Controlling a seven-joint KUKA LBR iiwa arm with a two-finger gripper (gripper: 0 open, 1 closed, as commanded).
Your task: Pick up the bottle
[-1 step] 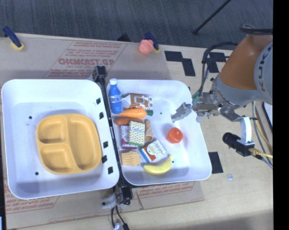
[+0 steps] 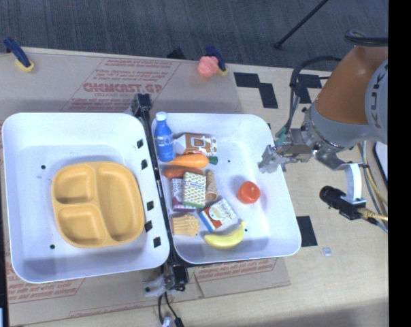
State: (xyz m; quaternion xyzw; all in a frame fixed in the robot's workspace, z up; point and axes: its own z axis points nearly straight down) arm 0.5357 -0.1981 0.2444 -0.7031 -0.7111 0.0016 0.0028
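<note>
You are looking at the bottle (image 2: 164, 138), small, clear blue plastic with a white cap, lying in the far left corner of the right bin (image 2: 277, 213), close against the wall it shares with the left bin (image 2: 15, 182). Its long axis is running roughly front to back in the view, cap pointing toward the far rim. Just beside its base a smooth orange carrot (image 2: 187, 161) is lying crosswise, with flat printed packets (image 2: 195, 186) crowding in nearer you, then a curved yellow banana (image 2: 225, 238) near the front rim. A round orange-red fruit (image 2: 248, 192) is sitting apart, toward the right. The left bin is holding a yellow compartment tray (image 2: 96, 201). The gripper (image 2: 269, 161) is hovering over the right bin's right rim, well apart from the bottle, holding nothing; you cannot tell how far it is open.
</note>
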